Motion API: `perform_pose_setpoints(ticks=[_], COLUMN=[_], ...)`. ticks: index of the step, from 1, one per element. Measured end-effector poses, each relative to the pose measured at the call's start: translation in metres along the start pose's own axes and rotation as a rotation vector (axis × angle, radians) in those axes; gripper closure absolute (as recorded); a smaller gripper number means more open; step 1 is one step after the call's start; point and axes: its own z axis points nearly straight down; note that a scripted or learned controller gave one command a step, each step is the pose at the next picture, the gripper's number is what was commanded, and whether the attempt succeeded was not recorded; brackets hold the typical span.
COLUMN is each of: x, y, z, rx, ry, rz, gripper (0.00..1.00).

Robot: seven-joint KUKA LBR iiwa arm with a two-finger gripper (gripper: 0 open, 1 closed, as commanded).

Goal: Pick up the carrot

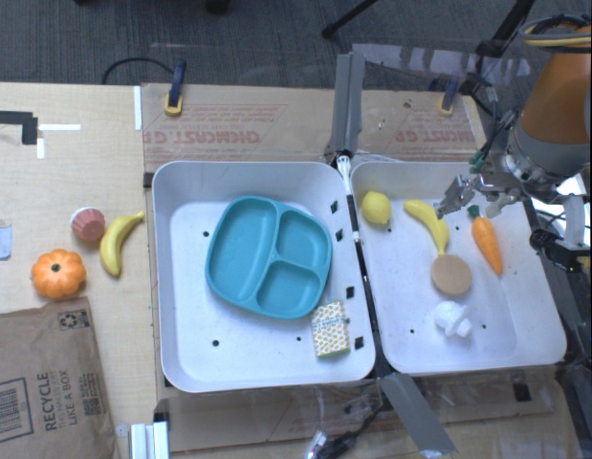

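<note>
Carrot (487, 243) lying in the right bin (525, 352) near its right wall, just right of a banana (428, 224), claw (475, 195) just above its green top, grip state cannot be told

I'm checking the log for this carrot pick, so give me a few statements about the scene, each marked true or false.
1. The carrot lies in the right bin. True.
2. The gripper has lifted the carrot clear of the bin. False: the carrot lies on the bin floor, with the gripper just above its top end.
3. The blue plate sits in the left bin. True.
4. The pumpkin is in the right bin. False: it sits on the bench, left of both bins.
5. A lemon and a banana share the carrot's bin. True.
</note>
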Motion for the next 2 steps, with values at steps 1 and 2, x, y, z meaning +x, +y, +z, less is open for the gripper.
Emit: perform_pose_setpoints(ticks=[1, 2], x=[-0.046, -0.069], y=[-0.001, 0.002], z=[0.075, 0.097], rx=[-0.023, -0.01], ry=[-0.007, 0.005], rz=[-0.125, -0.053], gripper=[0.0, 0.0])
